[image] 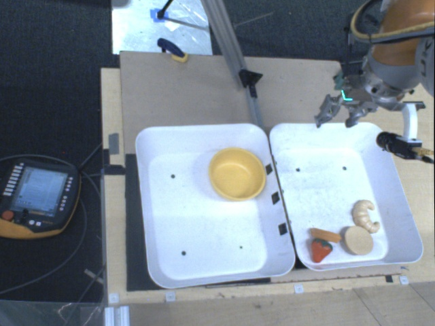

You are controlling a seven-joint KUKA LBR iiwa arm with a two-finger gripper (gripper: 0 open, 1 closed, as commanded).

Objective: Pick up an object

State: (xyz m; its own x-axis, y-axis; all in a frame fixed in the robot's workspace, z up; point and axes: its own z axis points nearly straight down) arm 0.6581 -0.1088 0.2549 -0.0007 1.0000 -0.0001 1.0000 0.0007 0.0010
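My gripper (338,116) hangs over the far rim of the right bin (340,182), its two fingers spread apart with nothing between them. A yellow bowl (236,174) sits in the left bin (197,250), near its far right part. In the right bin's near right corner lie a pale croissant (366,214), a round tan disc (358,240), a small orange carrot piece (326,234) and a red strawberry (321,250). These lie well below the gripper in the view, apart from it.
A metal pole (228,36) slants across the bench behind the bins, ending at a black clamp (250,79). A pendant controller (34,195) lies on the floor at the left. A black fitting (394,143) sits at the right bin's right rim.
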